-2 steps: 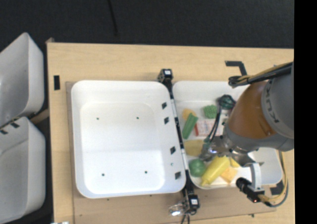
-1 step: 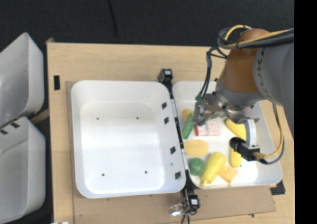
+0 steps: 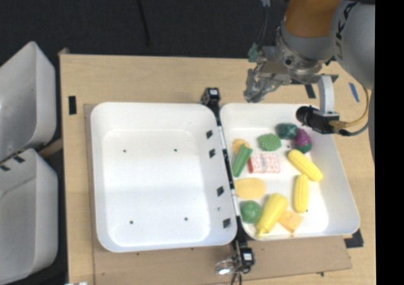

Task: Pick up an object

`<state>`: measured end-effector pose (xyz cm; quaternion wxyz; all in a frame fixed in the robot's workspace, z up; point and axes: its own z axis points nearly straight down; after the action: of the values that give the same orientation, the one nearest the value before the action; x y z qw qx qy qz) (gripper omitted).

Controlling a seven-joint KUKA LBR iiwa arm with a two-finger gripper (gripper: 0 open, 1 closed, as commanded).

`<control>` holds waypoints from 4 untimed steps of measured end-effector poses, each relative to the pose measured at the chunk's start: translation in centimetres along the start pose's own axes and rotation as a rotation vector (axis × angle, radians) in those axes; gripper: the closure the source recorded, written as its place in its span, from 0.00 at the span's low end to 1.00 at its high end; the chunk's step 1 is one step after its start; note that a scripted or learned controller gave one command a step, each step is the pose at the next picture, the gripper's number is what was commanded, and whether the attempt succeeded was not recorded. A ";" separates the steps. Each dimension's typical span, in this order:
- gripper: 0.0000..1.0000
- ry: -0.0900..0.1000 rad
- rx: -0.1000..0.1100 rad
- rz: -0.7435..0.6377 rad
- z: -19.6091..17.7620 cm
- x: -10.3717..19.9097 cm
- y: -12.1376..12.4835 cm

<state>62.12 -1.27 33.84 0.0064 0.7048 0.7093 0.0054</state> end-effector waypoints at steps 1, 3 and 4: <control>1.00 -0.003 0.002 0.004 -17.0 -3.2 -2.4; 1.00 -0.005 0.021 0.016 -15.4 -10.3 4.5; 1.00 0.000 0.020 0.003 -15.9 -5.0 4.6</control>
<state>66.46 -6.27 49.84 -0.0007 0.7059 0.7083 -0.0017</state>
